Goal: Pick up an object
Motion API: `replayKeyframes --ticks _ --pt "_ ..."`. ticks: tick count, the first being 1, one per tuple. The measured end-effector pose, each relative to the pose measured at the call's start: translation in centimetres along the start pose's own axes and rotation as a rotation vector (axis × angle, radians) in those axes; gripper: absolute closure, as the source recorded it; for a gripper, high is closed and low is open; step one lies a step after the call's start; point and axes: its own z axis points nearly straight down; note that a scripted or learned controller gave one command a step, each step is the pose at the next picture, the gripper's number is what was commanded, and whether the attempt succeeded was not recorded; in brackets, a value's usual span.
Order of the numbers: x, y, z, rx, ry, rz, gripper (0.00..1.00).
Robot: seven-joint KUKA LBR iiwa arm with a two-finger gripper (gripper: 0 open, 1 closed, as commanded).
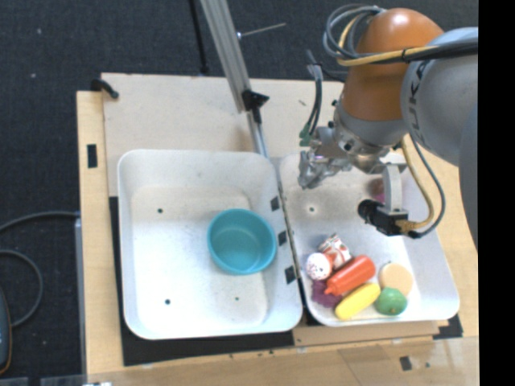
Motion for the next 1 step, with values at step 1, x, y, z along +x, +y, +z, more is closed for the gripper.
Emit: replayKeyframes --ticks 1 --pt "4.92 -0.05 1.80 0.005 -0.001 0.002 1.00"
